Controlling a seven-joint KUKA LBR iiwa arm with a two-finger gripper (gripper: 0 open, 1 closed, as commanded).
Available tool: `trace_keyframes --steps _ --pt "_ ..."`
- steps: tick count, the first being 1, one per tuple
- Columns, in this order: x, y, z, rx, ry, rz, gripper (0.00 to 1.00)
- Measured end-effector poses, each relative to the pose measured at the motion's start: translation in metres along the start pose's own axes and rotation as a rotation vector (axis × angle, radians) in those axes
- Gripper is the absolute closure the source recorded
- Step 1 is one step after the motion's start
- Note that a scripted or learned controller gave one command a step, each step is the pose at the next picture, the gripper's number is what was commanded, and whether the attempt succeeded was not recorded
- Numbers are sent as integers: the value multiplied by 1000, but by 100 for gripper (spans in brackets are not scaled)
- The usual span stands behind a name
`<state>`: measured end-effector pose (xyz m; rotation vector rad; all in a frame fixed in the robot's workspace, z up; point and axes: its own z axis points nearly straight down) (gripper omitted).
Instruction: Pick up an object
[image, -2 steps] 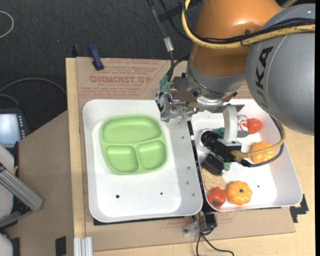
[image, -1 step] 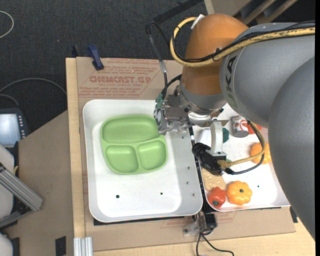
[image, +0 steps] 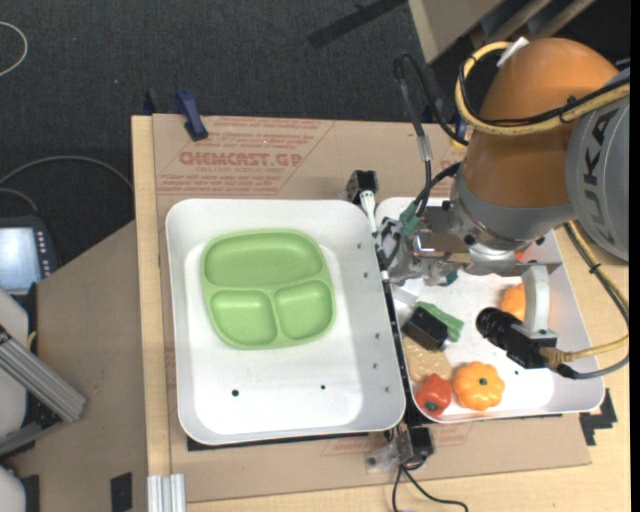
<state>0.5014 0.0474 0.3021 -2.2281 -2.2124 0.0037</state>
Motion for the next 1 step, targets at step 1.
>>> trace_keyframes --steps 1 --pt "-52 21 124 8 -2 0 100"
